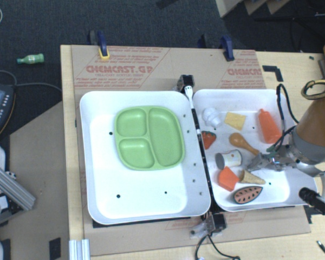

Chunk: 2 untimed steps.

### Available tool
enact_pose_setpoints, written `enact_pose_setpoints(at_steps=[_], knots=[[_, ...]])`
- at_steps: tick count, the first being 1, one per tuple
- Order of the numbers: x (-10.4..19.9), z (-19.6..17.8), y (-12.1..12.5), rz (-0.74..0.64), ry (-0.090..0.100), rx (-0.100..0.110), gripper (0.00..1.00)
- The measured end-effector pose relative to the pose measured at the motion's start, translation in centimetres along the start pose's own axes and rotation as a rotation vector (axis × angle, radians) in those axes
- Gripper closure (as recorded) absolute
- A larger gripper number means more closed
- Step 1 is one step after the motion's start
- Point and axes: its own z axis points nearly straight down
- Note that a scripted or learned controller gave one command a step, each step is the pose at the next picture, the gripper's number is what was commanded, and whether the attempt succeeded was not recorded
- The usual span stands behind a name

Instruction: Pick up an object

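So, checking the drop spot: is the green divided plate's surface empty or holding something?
Empty: the green three-section plastic plate shows all three compartments bare.

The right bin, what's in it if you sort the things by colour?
Orange or red: 3, a long block, a wedge, a small piece
Yellow or tan: 3, a cheese-like slab, a pear-shaped piece, a cone
White or grey: 2
Dark speckled oval: 1
Total: 9

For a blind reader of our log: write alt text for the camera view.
A grey robot arm reaches in from the right, its gripper low in the right bin among small toys, beside a cone and a wooden spoon. The left bin holds a green divided plate.
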Motion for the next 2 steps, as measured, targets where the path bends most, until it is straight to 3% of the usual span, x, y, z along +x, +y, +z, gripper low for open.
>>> enact_pose_setpoints(at_steps=[1,2], knots=[[0.0,-1.1,0.1,0.0,-0.002,-0.004,1.0],[0.2,-7.4,0.6,-0.001,-0.005,-0.011,1.0]])
